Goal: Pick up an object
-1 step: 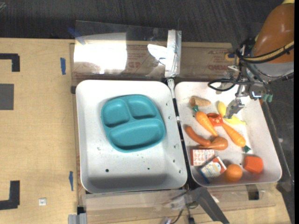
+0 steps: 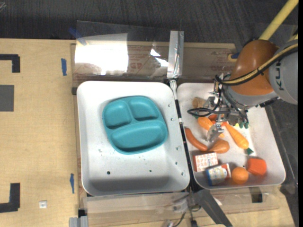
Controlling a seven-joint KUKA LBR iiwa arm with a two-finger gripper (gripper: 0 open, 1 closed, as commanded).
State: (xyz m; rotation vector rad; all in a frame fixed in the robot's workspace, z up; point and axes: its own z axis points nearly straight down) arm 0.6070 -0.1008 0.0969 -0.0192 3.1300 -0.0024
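The pincer (image 2: 217,132) hangs low inside the right bin (image 2: 277,148), right of centre in the frame, its metallic fingers pointing down into a cluster of toy food. The tips sit directly over the orange-red pieces; whether they are apart, together or clamped on anything cannot be told from this view. Above it the grey wrist carries dark cables and a glossy orange band (image 2: 253,63), entering from the upper right of the frame.

Contents of the right bin, a shallow white plastic tray with rounded corners:
- A smooth, tapered plastic carrot (image 2: 236,135) with a green tip, lying diagonally just right of the pincer.
- A long, curved orange-red sausage (image 2: 195,139) just left of the pincer.
- A rounded orange-red piece (image 2: 220,146) directly below the tips, apparently touching them.
- A small rectangular carton (image 2: 205,161) with red and white print, toward the lower edge.
- A short cylindrical can (image 2: 218,174) lying on its side beside the carton.
- A round orange fruit (image 2: 240,175) and a blocky red-orange piece (image 2: 257,166) in the lower right corner.

The left bin (image 2: 94,174), also white and shallow, holds a teal divided plate (image 2: 136,124) of smooth plastic with three recessed compartments, near its centre. Both bins rest on a tan bench (image 2: 38,141).
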